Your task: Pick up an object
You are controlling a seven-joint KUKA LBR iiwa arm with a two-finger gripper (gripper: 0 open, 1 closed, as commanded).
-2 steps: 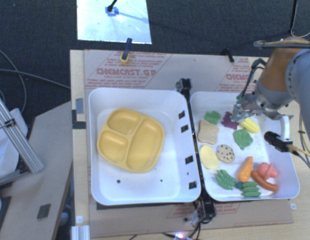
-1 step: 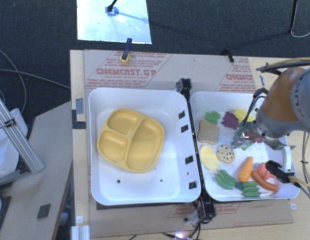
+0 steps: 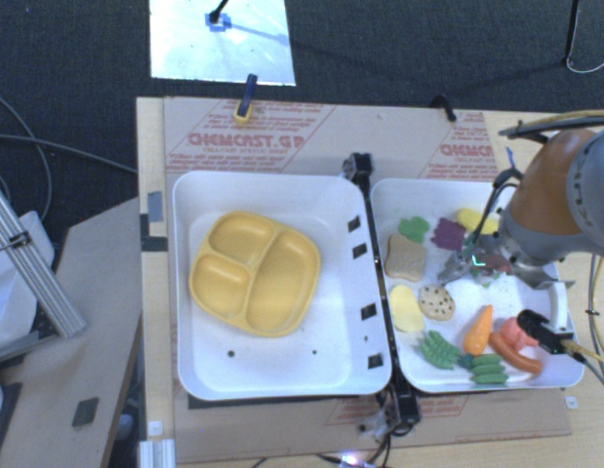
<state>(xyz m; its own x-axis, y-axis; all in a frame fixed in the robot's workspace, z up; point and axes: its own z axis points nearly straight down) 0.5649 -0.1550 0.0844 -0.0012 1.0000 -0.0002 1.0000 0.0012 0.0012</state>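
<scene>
- Gripper [image 3: 474, 261] is seen low in the right bin [image 3: 428, 191], beside the purple toy [image 3: 448, 233].
- Cookie [image 3: 437, 303] is noted below-left of the purple toy.
- Jaw state cannot be told.

Grey arm [image 3: 565, 198] reaches from right, gripper [image 3: 474, 261] lowered, pointing left.

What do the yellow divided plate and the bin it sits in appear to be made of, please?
The yellow divided plate looks like moulded plastic with a matte to slightly satin finish: one even colour, soft rounded ridges between its three compartments. The left bin looks like thin formed white plastic, smooth and faintly glossy, with rounded corners and a rolled rim. Neither can be confirmed by look alone.
</scene>
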